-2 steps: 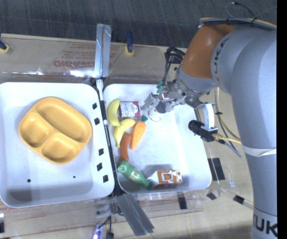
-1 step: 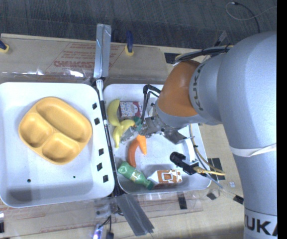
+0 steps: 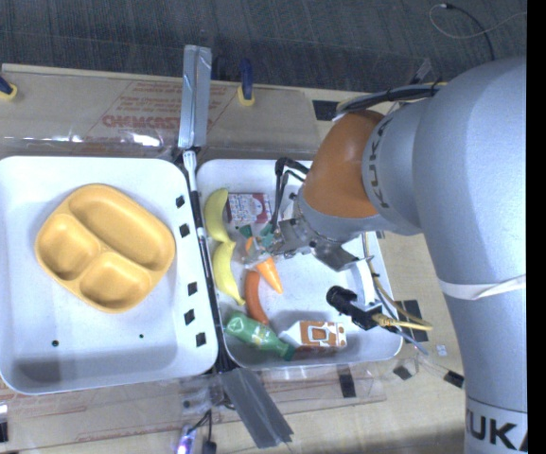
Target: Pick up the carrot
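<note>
The right bin [image 3: 382,346] is crowded: the carrot [image 3: 270,272] lies near its middle, tip toward 11 o'clock, with bananas [image 3: 222,246] at its 9 o'clock and an orange piece [image 3: 254,296] touching it at 7. So I come steeply from 2 o'clock, wrist folded down, my gripper [image 3: 274,242] right at the carrot's tip. Whether I grip it, I cannot tell.

Orange carrot [image 3: 269,273] lies tilted in right bin [image 3: 381,348].

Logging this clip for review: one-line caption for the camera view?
KUKA arm's gripper lowered over the carrot in the right bin, beside bananas; yellow tray in the left bin.
</note>
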